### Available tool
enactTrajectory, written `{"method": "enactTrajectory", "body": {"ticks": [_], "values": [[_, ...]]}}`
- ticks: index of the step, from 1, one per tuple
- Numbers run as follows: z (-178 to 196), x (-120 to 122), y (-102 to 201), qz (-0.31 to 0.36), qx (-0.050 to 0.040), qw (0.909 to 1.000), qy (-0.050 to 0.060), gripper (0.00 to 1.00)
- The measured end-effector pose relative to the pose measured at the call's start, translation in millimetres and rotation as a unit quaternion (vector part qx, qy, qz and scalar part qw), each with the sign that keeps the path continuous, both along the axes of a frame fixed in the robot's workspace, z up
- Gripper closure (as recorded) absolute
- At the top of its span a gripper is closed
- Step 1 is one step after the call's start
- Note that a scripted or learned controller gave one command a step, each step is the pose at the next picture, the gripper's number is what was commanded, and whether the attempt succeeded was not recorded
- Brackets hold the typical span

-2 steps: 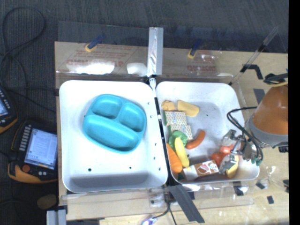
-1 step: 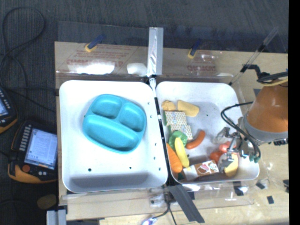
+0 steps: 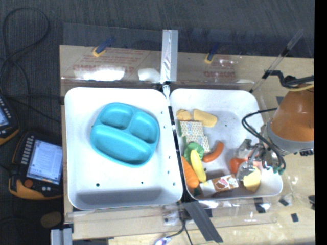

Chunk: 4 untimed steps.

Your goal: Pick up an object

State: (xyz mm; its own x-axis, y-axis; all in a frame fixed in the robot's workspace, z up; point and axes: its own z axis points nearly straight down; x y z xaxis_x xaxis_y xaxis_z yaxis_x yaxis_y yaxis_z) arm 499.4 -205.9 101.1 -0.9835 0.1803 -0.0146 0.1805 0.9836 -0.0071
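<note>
Several toy foods lie in the right bin (image 3: pixel 240 106). Along its left side are a yellow piece (image 3: pixel 205 117), a checkered cracker (image 3: pixel 194 131), a green vegetable (image 3: pixel 193 150), a yellow banana-like piece (image 3: pixel 199 169) and an orange carrot (image 3: pixel 189 176). A red sausage (image 3: pixel 213 151) lies mid-bin and a small brown-and-red box (image 3: pixel 225 184) lies by the front wall. My gripper (image 3: pixel 251 161) is low in the bin's front right corner. It sits right beside a red tomato-like piece (image 3: pixel 236 165) and just above a pale yellow wedge (image 3: pixel 251 180). The orange wrist band (image 3: pixel 294 119) is above and to the right.
The left bin (image 3: pixel 76 182) holds a blue divided plate (image 3: pixel 125 132). Black cables (image 3: pixel 255 117) loop off the wrist over the right bin's right side. A metal divider post (image 3: pixel 169 55) stands behind the seam between the bins. A tablet (image 3: pixel 43 162) lies off the bench at left.
</note>
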Motion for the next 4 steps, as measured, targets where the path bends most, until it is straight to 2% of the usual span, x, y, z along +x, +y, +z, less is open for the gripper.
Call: {"method": "enactTrajectory", "body": {"ticks": [1,2,3,4], "values": [[-9,9,43,-0.240,0.0043,0.9709,-0.004,1.00],[-10,91,82,-0.396,0.0074,0.9184,-0.004,1.00],[92,92,159,-0.420,0.0053,0.9073,0.003,1.00],[82,133,204,-0.545,0.0046,0.8386,0.002,1.00]]}}
